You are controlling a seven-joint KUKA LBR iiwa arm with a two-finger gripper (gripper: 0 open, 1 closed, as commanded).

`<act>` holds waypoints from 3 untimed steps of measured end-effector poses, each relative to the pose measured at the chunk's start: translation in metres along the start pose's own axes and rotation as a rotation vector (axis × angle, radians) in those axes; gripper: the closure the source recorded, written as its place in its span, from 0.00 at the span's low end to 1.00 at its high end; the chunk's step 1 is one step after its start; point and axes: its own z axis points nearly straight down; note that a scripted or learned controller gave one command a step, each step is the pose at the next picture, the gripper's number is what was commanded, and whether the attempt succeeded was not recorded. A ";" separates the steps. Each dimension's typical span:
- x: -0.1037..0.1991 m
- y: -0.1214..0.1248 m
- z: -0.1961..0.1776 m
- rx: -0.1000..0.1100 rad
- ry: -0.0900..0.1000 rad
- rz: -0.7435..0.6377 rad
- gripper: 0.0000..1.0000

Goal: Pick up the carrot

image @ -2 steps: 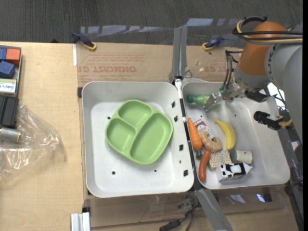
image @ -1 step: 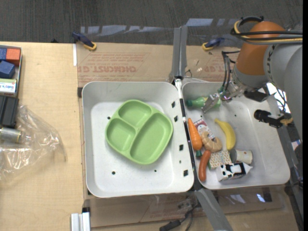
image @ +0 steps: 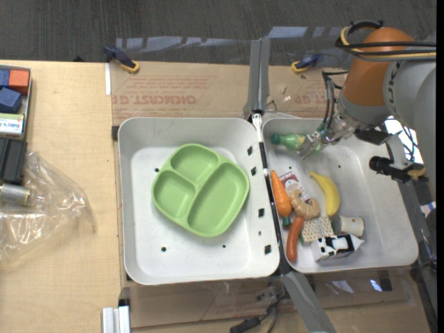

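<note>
Carrot (image: 279, 193) lying lengthwise along left wall of right bin (image: 378, 259), just beside bagel (image: 304, 203), banana (image: 327, 191) further right. Gripper (image: 310, 144) up at bin's far end, next to green bottle (image: 287, 141), well apart from carrot. Finger spread: cannot tell. Green plate (image: 200, 189) in left bin (image: 139, 207).
</note>
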 end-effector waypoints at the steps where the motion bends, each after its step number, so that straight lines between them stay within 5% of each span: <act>1: 0.077 0.035 -0.091 -0.003 0.002 0.186 1.00; 2: 0.037 0.017 -0.090 0.000 0.002 0.611 1.00; 3: -0.006 -0.004 0.002 0.005 0.003 1.047 1.00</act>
